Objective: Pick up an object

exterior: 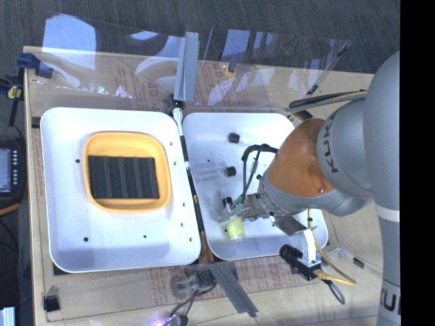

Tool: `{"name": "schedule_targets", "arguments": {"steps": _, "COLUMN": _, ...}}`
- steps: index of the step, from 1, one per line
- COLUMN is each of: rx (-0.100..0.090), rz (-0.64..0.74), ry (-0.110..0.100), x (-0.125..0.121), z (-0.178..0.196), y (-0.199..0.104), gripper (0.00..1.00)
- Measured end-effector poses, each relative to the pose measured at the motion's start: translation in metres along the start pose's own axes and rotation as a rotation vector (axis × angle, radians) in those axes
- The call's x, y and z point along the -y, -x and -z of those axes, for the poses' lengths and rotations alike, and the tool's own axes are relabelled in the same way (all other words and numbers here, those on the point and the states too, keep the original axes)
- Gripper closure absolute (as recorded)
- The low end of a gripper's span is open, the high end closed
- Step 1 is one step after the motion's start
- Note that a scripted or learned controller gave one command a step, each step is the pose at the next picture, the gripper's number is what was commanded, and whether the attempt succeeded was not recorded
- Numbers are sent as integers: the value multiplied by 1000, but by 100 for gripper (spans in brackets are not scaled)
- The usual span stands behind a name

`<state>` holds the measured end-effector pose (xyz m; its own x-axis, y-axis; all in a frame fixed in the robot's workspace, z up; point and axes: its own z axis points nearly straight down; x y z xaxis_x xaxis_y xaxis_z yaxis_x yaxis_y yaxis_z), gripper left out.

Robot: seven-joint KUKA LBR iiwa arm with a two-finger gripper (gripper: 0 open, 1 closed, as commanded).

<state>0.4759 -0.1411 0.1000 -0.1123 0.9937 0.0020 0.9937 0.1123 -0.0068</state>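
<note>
Reaching in from the right, the grey arm (pixel 353 155) with its orange band hangs low over the right bin (pixel 204 182). Its gripper (pixel 238 212) sits just above a small yellow-green object (pixel 235 229) near the bin's front edge; whether they touch cannot be told, nor how the claw stands, since the wrist hides it. Two small dark pieces (pixel 234 138) lie farther back in the same bin. The left bin (pixel 61 202) holds a yellow-rimmed tray with a dark ribbed insert (pixel 126 176).
</note>
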Motion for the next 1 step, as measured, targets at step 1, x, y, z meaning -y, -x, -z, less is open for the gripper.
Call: {"name": "schedule_targets", "arguments": {"steps": 1, "rx": 1, "rz": 16, "ry": 6, "x": -7, "z": 115, "y": -52, "gripper": 100}}
